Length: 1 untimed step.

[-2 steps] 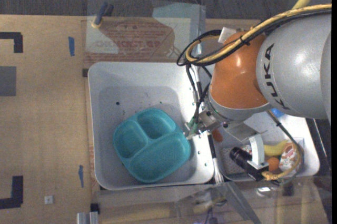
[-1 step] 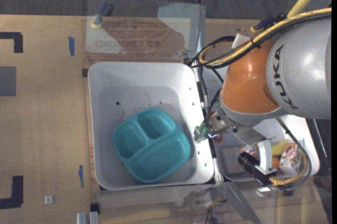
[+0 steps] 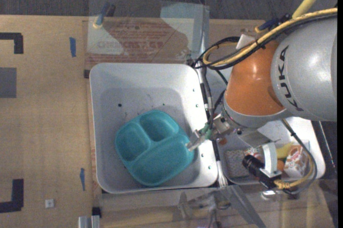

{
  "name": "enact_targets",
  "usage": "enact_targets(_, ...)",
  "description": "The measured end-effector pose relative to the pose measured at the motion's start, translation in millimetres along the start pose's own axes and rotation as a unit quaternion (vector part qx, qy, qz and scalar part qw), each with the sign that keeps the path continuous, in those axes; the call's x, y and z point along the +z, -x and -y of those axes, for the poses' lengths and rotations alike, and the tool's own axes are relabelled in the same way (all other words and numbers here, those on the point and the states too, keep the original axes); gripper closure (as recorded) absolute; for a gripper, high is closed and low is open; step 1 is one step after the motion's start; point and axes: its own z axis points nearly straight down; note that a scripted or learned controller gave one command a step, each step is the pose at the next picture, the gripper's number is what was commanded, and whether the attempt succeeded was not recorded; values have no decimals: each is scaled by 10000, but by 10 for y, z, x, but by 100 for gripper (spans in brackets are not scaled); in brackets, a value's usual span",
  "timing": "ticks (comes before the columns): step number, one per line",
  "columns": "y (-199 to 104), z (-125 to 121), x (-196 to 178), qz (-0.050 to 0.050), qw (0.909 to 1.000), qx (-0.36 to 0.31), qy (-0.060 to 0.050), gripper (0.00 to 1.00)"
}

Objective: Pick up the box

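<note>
My gripper [image 3: 195, 140] hangs low over the left bin [image 3: 107, 114], at the right edge of a teal divided plate [image 3: 153, 147], and its tip touches or overlaps the plate's rim. No object shows in it. A small white, red and yellow box-like pack [image 3: 294, 160] lies in the right bin [image 3: 316, 160], to the right of the gripper and partly hidden by the arm [image 3: 278, 76]. I cannot make out its full shape.
The plate fills the lower middle of the left bin. The right bin also holds a grey mesh-like item [image 3: 236, 159] and an orange and red piece [image 3: 270, 160] among cables. A clear plastic sheet [image 3: 144, 34] lies behind the left bin.
</note>
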Motion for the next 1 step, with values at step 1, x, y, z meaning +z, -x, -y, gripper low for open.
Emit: enact_targets(1,1265,515,-4,11,9997,-239,17,0)
